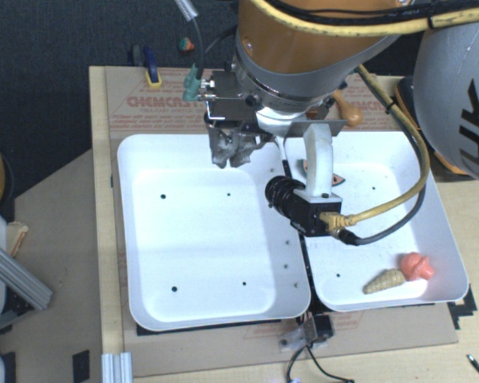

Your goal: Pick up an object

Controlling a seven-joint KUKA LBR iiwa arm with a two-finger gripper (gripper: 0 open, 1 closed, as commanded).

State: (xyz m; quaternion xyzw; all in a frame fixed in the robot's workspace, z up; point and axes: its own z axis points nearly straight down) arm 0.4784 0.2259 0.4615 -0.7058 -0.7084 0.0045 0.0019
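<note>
Claw [231,152] low over left bin [199,238], near its 12 o'clock rim. Fingers perhaps close together, nothing visible between them; hard to tell from this angle. Pink-topped cone toy [399,274] lying in right bin [383,214], toward 5 o'clock, well apart from claw.

Bright, even light (soft shadows)

camera view — fixed overhead | slanted down on both bins [136,214] | arm [319,30] close, from right
</note>
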